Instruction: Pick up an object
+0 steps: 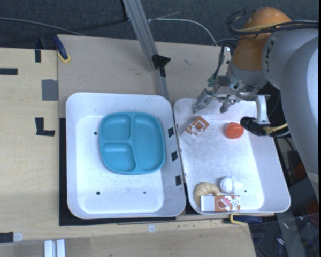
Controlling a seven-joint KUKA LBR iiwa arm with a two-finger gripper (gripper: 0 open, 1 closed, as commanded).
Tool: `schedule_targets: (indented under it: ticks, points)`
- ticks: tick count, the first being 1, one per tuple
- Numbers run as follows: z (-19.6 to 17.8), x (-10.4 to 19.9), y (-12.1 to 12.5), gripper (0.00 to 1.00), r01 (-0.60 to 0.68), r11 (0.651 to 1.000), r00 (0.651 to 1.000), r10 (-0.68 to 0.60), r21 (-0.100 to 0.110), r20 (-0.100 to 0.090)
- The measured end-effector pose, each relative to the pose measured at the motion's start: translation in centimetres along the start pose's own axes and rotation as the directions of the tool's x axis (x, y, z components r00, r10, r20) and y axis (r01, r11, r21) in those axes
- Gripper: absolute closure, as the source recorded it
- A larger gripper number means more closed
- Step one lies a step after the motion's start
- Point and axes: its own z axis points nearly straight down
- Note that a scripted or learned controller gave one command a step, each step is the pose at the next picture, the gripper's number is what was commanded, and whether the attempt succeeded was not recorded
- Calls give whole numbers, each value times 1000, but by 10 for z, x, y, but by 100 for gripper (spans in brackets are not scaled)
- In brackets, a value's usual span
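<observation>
The gripper (209, 109) hangs over the far end of the right bin (267, 167), close to its rim. Its two fingers (198, 105) are spread wide apart, and nothing is between them.

Several objects that could be picked lie in this bin. The closest one is a small packet (195, 128), white with a brown and orange print. It lies flat on the bin floor just below the gripper in the view, a little to the side of the divider between the bins. I cannot tell if a fingertip touches it; it seems to be slightly apart. A red ball (234, 130) sits near the gripper on the other side, toward the arm, and apart from the packet.

Three other things are well apart from the gripper, at the near end of the same bin. A croissant (206, 189) and a small white object (228, 184) lie side by side, and an orange and white carton (220, 202) lies flat just in front of them, against the near wall.

The left bin (83, 159) is farther from the gripper, across the divider. A blue divided plate (132, 142) rests in it.
</observation>
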Motion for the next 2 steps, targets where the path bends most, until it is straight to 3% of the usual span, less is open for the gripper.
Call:
schedule_targets:
  ticks: [2]
  points:
    - [76, 4, 6, 0, 1, 1000, 1000, -1, -1, 1]
